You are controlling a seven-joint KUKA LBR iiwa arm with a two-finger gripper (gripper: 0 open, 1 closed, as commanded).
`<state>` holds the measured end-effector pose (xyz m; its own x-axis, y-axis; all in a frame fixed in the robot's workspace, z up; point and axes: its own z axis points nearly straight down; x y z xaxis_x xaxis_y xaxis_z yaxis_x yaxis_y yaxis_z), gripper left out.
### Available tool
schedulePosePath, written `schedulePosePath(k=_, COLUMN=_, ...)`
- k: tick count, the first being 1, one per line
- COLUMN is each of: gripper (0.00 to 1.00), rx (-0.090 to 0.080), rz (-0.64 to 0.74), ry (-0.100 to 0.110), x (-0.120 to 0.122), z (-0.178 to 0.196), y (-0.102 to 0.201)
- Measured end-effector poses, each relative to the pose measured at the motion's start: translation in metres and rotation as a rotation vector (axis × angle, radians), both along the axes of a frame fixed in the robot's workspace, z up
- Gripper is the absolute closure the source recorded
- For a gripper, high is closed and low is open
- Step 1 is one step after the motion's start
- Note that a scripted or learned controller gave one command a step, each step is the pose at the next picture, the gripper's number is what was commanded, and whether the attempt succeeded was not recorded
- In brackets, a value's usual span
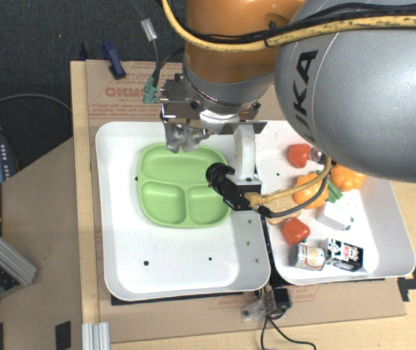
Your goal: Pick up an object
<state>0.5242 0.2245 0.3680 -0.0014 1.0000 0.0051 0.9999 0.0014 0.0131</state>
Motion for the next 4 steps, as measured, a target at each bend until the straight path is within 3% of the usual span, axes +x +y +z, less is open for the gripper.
schedulePosePath(k=1, gripper=1.00, rx=-0.007, rz=0.000, ry=0.020, x=-0.047, z=-0.032, y=-0.003)
schedulePosePath(k=2, gripper=1.00, rx=-0.005, rz=0.001, ry=0.014, x=-0.045, z=-0.020, y=-0.002)
schedulePosePath(k=3, gripper=1.00, rx=0.005, rz=0.001, ry=-0.006, x=-0.045, z=0.171, y=0.000)
schedulePosePath(k=4, gripper=1.00, rx=-0.010, rz=-0.009, ry=0.021, x=0.028, z=0.094, y=-0.041)
